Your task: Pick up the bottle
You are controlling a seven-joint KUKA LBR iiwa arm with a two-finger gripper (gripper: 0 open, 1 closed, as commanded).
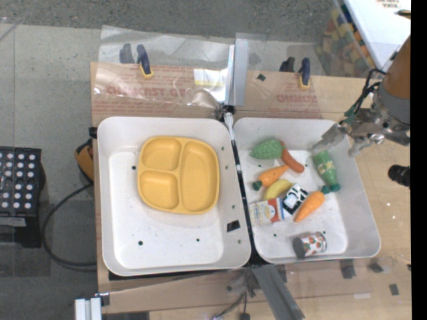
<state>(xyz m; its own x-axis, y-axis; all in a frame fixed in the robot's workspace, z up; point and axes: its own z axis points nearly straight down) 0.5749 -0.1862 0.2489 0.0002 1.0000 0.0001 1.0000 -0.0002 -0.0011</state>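
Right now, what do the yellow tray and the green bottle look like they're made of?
Yellow tray: likely molded plastic, matte, judging by its uniform color and soft rounded compartment ridges. Green bottle: probably plastic too, a toy-like piece with a slight sheen; too small to be sure.

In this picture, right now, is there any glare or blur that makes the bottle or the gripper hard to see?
In the camera view, glare sits on the clear plastic sheet behind the bins; the green bottle in the right bin is evenly lit, with soft edges; the gripper above it is slightly blurred, so its outline is unclear.
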